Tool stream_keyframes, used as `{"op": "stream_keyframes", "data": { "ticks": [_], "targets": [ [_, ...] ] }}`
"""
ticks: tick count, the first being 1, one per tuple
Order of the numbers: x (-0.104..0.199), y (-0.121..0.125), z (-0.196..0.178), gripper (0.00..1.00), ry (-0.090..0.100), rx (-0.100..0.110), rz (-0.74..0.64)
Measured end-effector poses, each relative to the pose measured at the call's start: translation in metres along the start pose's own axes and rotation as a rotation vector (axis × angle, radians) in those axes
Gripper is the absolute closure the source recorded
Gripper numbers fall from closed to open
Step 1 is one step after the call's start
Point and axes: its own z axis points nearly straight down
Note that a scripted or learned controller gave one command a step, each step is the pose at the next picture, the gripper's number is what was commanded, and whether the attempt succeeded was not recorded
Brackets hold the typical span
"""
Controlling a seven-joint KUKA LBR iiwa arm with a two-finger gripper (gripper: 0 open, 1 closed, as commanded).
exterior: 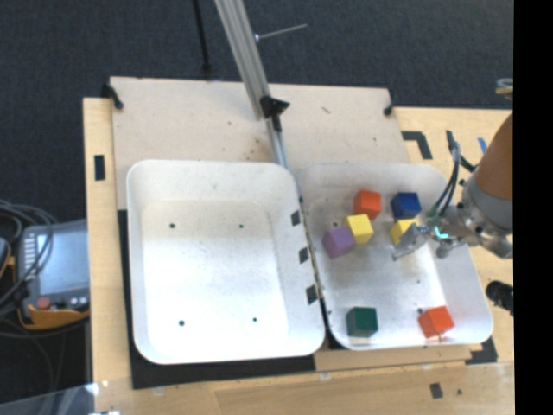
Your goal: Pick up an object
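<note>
Looking down from the fixed camera, you see the gripper low over the right bin, near its right wall; whether it is released or clenched cannot be told at this size. Touching or just beside its tips on the upper left sits a small yellow block, partly hidden. Just above that lies a blue cube, and further left an orange cube, a larger yellow cube and a purple cube. Below the tips you have bare floor until the green cube and orange-red cube by the bin's lower edge.
</note>
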Motion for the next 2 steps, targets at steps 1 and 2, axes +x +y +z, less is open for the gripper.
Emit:
{"op": "stream_keyframes", "data": {
  "ticks": [1,2],
  "targets": [
    [0.000,0.001,-0.002,0.00,-0.001,-0.005,0.001],
    [-0.003,0.004,0.041,0.00,-0.003,0.001,0.005]
  ]
}}
